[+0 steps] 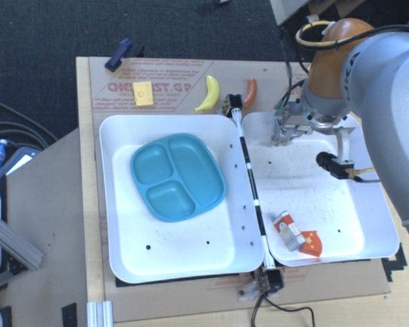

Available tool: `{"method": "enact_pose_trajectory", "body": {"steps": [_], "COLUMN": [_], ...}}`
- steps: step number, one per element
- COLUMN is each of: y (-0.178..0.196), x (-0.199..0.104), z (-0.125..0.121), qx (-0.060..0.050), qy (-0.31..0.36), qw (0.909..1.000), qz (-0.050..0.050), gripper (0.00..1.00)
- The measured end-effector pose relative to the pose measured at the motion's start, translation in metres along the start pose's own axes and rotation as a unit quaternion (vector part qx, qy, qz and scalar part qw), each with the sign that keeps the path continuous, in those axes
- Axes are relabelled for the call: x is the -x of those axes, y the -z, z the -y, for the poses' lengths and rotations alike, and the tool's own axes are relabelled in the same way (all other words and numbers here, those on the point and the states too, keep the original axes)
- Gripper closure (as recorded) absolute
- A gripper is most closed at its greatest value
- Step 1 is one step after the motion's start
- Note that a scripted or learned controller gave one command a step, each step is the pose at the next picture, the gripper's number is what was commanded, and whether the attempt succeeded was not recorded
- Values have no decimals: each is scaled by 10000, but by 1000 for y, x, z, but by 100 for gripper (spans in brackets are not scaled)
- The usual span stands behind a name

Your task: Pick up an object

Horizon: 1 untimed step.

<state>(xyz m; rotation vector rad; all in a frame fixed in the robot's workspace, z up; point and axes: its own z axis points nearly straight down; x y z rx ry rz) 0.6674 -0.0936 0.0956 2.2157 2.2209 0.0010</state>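
Hiding the right bin's [368, 247] far corner, bulky grey arm [388, 107]; fingers' [284, 136] state impossible to tell.

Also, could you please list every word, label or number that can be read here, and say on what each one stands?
"CH...ST. G.P": red print on the cardboard sheet behind the bins; the middle letters lie under a yellow tag.
Smaller red lines under it: too blurred to read.
Packet in the right bin: print too small to read.
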Motion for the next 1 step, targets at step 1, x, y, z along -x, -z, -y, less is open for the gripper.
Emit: {"method": "enact_pose_trajectory", "body": {"steps": [1], "y": [10], "x": [0], "z": [-1], "qx": [11], "qy": [5], "qw": [10000], "qz": [8], "gripper": [100]}}
